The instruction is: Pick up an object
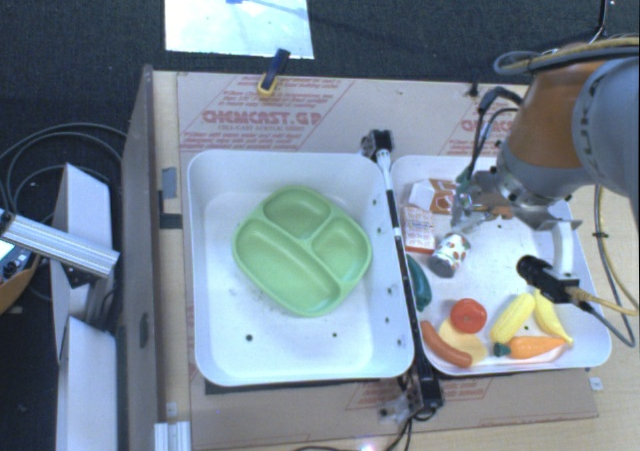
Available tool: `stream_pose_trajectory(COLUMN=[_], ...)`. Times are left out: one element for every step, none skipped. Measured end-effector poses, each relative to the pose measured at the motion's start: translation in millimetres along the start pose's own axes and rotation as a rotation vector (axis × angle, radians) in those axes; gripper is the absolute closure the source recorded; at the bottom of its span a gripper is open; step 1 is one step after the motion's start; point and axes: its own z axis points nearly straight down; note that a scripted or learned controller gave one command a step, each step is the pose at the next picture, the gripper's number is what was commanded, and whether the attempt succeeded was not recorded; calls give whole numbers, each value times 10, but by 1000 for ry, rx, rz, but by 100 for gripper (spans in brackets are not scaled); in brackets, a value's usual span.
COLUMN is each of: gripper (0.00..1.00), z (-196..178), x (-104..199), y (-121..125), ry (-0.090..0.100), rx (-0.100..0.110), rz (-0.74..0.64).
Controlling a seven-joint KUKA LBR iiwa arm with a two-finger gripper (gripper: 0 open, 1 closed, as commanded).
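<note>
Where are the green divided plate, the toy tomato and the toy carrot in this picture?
Green divided plate (302,251), camera view, left bin: middle of the plate, on its ridge.
Toy tomato (468,315), camera view, right bin: centre of its red body.
Toy carrot (536,346), camera view, right bin: middle of its orange length.

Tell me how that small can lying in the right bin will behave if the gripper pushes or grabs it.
The small can lies tilted on its side, so a push would probably roll it across the right bin. Its curved wall may slip between fingers. It looks like a toy, so likely light and stiff.
</note>
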Motion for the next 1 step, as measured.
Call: stream_pose_trajectory(gripper=[100], z=[408], x=[-401], y=[-538], ry=[0], rx=[9], rz=[5])
